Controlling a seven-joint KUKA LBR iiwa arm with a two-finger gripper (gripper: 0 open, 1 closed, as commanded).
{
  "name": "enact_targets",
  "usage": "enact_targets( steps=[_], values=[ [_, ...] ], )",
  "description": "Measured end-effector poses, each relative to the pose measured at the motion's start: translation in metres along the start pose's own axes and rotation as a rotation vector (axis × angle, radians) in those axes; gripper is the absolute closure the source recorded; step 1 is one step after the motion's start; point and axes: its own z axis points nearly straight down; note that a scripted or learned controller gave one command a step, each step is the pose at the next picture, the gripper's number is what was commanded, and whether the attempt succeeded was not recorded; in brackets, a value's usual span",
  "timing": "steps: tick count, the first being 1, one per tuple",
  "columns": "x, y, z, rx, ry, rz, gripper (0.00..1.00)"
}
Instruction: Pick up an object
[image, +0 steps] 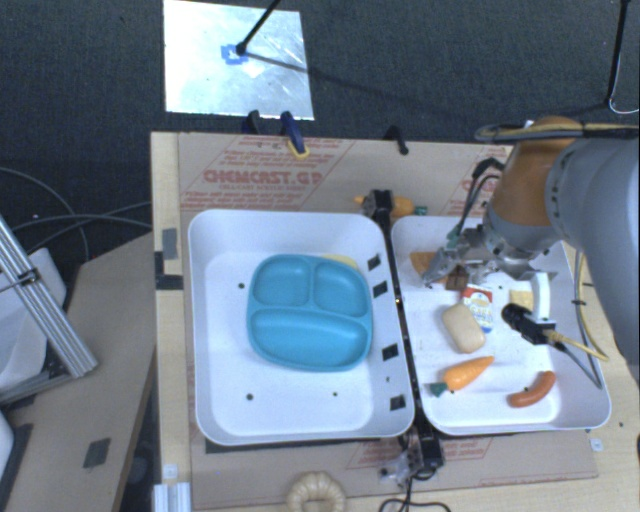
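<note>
Bench seen from above at a slant, with two shallow white bins side by side. The left bin (215, 330) holds a blue divided plate (308, 311), lying flat near its middle. The right bin (590, 405) holds loose toy food: a tan bread-like piece (463, 327), a carrot (467, 373) nearer the front, a sausage (531, 390) at the front right, an orange wedge (424, 262) at the far left, and a small red-and-white packet (479, 301). The grey arm (590, 195) (orange band above the wrist) reaches in from the right, its gripper (447, 270) low over the bin's far left, just beside the wedge. Whether the gripper is wide, narrow or holding anything cannot be told.
</note>
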Motion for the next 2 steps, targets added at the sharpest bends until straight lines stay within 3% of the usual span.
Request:
enact_targets(
  steps=[1,2],
  values=[
    [0.000,0.002,-0.015,-0.003,0.001,0.000,1.00],
    [-0.006,0.012,-0.073,-0.009,-0.002,-0.002,1.00]
  ],
)
